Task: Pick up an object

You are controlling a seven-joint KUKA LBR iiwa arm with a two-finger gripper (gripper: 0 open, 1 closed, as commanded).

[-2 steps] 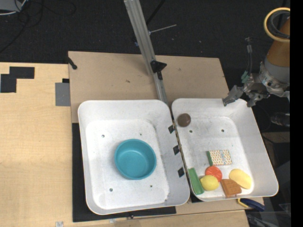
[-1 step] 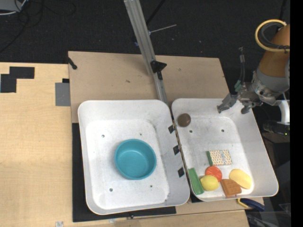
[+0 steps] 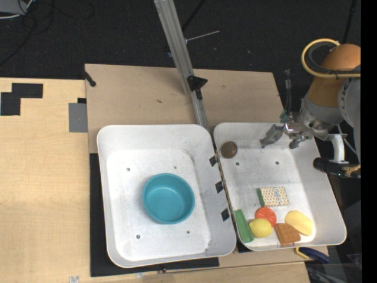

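Hovering my pincer [image 3: 284, 137] over the far end of the right bin [image 3: 330, 217] at the moment, reaching in from the right side of the camera view. My fingers are spreading apart with nothing sitting between them, so I'm not gripping anything. My orange band [image 3: 343, 58] is showing up near the top right, above the grey wrist.

Nothing is picked yet, so here's what I'm looking at in that right bin. A small brown ball [image 3: 228, 150] is lying at the far left corner, well apart from my fingers. Everything else is bunching up at the near end: a patterned square pad [image 3: 274, 195], a red round thing [image 3: 265, 214] just in front of it, a yellow ball [image 3: 260, 228] touching the red one, a green stick [image 3: 242, 225] lying along the left wall, a yellow oval piece [image 3: 299, 221] to the right, and a brown block [image 3: 287, 234] between the yellow ones at the near rim.

The left bin [image 3: 118, 140] is holding a teal bowl [image 3: 169, 198], sitting upright roughly in the middle. A metal rail [image 3: 178, 46] is slanting across the bench [image 3: 47, 158] behind both bins.
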